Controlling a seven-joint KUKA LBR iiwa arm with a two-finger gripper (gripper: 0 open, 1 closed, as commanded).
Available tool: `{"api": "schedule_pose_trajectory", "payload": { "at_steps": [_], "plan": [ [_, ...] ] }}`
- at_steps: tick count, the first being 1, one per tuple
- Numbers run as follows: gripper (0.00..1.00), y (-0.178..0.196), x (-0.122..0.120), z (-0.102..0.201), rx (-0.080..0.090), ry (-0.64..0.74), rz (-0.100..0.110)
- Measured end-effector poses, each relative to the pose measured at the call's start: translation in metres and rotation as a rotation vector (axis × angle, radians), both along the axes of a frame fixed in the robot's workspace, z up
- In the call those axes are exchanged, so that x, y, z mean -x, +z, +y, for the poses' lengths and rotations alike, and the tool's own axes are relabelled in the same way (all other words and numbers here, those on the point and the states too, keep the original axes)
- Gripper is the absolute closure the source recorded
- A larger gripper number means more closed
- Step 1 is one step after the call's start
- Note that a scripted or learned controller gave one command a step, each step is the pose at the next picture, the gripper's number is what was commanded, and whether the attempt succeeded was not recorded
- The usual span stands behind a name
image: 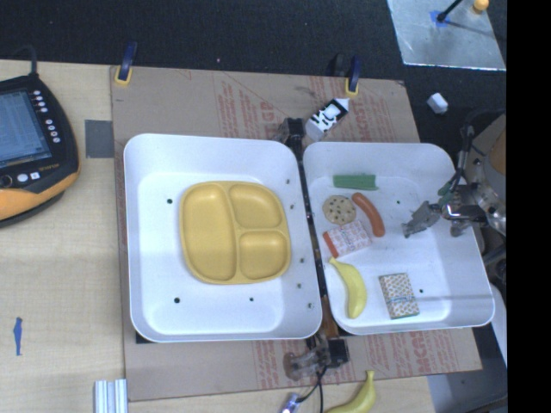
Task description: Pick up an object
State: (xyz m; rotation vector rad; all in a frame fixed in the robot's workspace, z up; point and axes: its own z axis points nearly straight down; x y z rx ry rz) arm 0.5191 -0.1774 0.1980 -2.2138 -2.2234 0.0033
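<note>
Plastic gives both shallow white bins their smooth, glossy walls, and my gripper (419,223) hangs over the right bin (448,317), its dark metal fingers spread slightly apart with nothing between them. Left of it lie the pickable pieces: a flat green bar (355,181) at the far side, a round speckled cookie (339,209), a glossy orange-red sausage (369,214) just beside it, a crinkled red-and-white packet (347,240), a curved yellow banana (349,286) and a small patterned square box (398,295) near the front wall. The left bin (155,256) holds a matte yellow divided tray (234,231) with three rounded compartments. Both bins rest on brown cardboard (258,101) over a pale wood-grain bench (52,291); an orange-edged tablet controller (30,144) sits far left, and another banana (357,396) lies on the cardboard at the near edge.
</note>
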Motion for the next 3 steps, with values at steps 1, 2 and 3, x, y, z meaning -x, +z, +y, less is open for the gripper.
{"api": "schedule_pose_trajectory", "payload": {
  "at_steps": [1,2,3],
  "plan": [
    [0.0,-0.007,-0.059,0.037,0.002,0.002,0.0],
    [0.0,-0.107,-0.08,0.042,0.002,0.003,0.001],
    [1.0,-0.096,-0.08,0.042,0.002,0.005,0.003]
  ]
}}
